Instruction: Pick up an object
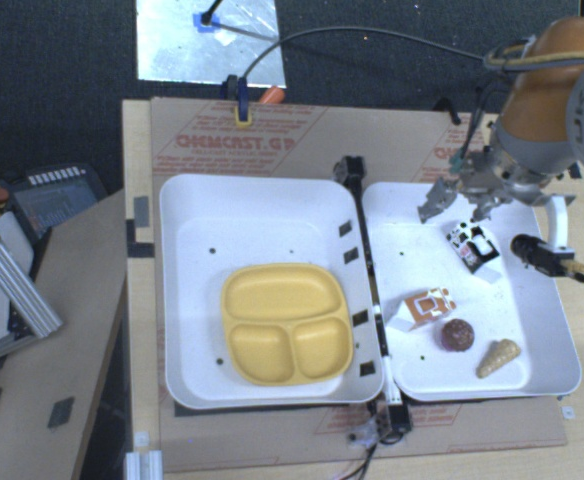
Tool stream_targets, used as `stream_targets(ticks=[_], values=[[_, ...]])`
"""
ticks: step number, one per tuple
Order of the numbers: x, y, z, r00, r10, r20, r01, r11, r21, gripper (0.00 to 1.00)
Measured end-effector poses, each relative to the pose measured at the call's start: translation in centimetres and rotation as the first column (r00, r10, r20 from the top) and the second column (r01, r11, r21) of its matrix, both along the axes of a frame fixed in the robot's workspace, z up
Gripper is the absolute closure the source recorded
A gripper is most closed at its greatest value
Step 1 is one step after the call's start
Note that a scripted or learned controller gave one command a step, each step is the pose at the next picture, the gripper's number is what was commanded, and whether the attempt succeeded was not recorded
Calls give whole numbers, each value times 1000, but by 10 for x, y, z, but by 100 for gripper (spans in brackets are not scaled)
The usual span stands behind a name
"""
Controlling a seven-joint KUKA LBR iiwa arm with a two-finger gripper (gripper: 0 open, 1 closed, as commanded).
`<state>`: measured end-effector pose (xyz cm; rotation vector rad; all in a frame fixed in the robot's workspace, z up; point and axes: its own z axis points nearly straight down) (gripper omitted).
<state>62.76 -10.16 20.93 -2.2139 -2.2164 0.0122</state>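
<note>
While the arm point(552, 88) reaches in from the right, its gripper point(459, 204) sits over the top part of the right bin point(542, 368), with its two grey fingers point(434, 202) spread apart and nothing between them. Closest thing to it is a small black-and-white box point(473, 246), just below and right of the fingertips, not touching as far as I can tell. Lower in the same bin: an orange-and-white carton point(428, 307) near the left wall, a dark brown round ball point(458, 335) just beside it to the lower right, and a tan cone-shaped item point(498, 358) near the bottom edge, slightly apart from the ball. Left bin point(182, 228) holds a yellow divided tray point(286, 322), lying flat in its lower middle, three compartments facing up. Both bins sit side by side on a cardboard sheet point(272, 138) on the bench.
</note>
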Motion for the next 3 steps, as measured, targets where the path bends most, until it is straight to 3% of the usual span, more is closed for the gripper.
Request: stream_targets(ticks=[1, 3], values=[[3, 0, 8, 1000, 2, 13, -2, 1000, -1, 0], [15, 0, -91, 1000, 1, 11, -1, 1000, -1, 0]])
